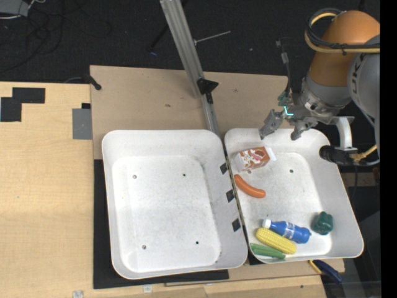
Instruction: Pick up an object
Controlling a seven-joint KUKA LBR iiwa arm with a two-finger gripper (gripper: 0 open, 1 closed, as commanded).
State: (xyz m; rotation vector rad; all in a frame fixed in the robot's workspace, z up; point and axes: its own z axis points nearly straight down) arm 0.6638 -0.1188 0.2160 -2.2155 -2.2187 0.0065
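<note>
My gripper (285,129) hangs over the far rim of the right bin (335,185), its two fingers spread apart and nothing between them. Below and left of it, a red and white snack packet (254,158) lies in the bin's far left corner. An orange hot dog sausage (249,187) lies just in front of the packet. Near the bin's front edge are a blue bottle (289,230), a yellow corn cob (276,241) and a green pod (268,251). A dark green pepper-like object (322,223) sits at the front right.
The left bin (124,166) adjoins the right one, joined by black clips (229,195). A grey metal rail (189,54) slants from the top down to the bins' far junction. Tan boards surround the bins.
</note>
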